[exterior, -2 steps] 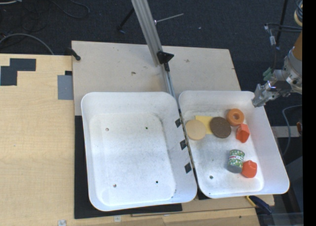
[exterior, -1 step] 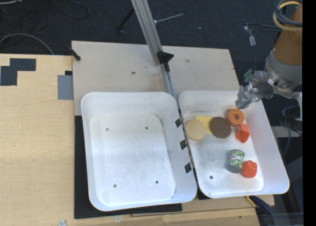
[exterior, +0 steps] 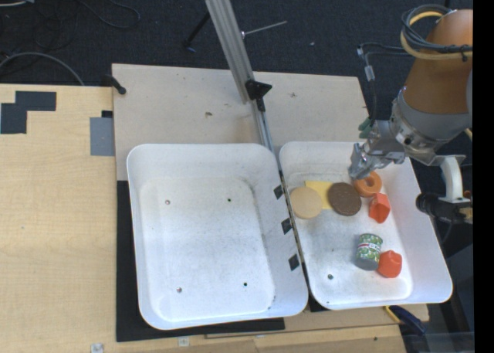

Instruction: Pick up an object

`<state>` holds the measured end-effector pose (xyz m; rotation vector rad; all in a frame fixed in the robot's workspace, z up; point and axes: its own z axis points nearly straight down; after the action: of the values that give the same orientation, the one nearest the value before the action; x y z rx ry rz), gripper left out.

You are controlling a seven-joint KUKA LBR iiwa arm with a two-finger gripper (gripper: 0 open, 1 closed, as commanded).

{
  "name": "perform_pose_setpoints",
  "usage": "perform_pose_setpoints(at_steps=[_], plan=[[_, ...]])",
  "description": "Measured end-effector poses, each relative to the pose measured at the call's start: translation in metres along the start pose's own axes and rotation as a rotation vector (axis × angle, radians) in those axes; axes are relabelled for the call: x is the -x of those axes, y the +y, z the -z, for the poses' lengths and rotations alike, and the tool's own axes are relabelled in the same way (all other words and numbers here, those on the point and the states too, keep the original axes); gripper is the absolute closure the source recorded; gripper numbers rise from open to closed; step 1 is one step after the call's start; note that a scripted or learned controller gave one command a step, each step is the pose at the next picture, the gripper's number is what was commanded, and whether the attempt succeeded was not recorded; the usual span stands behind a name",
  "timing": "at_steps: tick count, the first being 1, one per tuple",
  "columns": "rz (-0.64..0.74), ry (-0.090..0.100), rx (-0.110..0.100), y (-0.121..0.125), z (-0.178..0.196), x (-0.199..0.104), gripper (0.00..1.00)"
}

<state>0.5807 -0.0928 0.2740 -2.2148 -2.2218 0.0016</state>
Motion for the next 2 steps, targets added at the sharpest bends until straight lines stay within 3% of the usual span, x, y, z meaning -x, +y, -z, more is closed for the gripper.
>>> perform_pose_setpoints(at_steps=[2], plan=[[0.0, 0.0, -0.001, -0.014, -0.006, -0.096, 1.0]])
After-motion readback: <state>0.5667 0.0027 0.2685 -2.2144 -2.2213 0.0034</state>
